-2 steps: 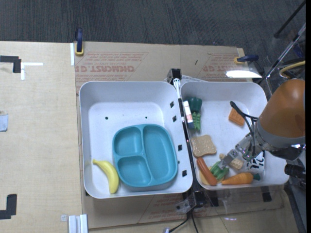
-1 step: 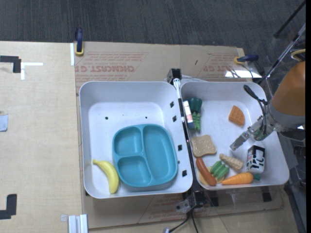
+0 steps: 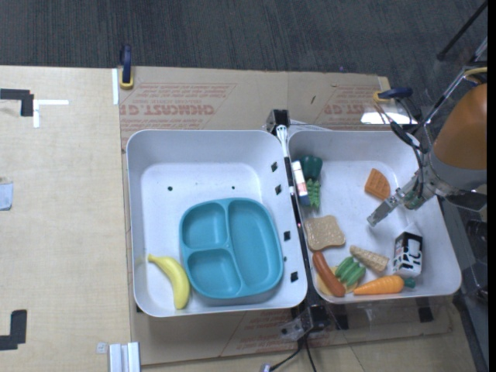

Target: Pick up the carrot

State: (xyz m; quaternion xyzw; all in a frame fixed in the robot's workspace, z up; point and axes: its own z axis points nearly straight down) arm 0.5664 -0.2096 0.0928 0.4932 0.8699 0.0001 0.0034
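Observation:
The carrot (image 3: pixel 380 286) is orange with a small green end. It lies flat along the front wall of the right bin (image 3: pixel 434 289), just below a black and white carton (image 3: pixel 408 254). My gripper (image 3: pixel 377 216) hangs over the right half of that bin, pointing down and to the left, well behind the carrot. It sits between an orange cracker (image 3: pixel 377 184) and the carton, with nothing seen in its grip.
The right bin also holds a bread slice (image 3: pixel 324 232), a red sausage (image 3: pixel 327 274), a green pepper (image 3: pixel 349 271), a waffle cone (image 3: pixel 370 258) and a green vegetable (image 3: pixel 311 169). In the left bin lie a teal divided plate (image 3: pixel 231 248) and a banana (image 3: pixel 174 279).

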